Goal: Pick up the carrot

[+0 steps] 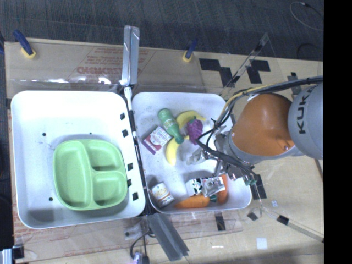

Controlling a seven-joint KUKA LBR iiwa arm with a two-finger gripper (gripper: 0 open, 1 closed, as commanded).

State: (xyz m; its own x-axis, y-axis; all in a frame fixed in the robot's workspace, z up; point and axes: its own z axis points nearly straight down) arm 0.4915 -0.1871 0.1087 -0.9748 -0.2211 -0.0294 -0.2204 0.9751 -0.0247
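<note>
Arm (308, 122) casing reads "KUK"; end effector (212, 186) meets carrot (192, 202).

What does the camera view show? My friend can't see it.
A grey and orange robot arm reaches into the right bin, its gripper just above an orange carrot. The left bin has a green tray.

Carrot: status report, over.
Gripper low in right bin, front right corner, over carrot's right end. Carrot lying against front wall, not seen held. Can just left of it.
</note>
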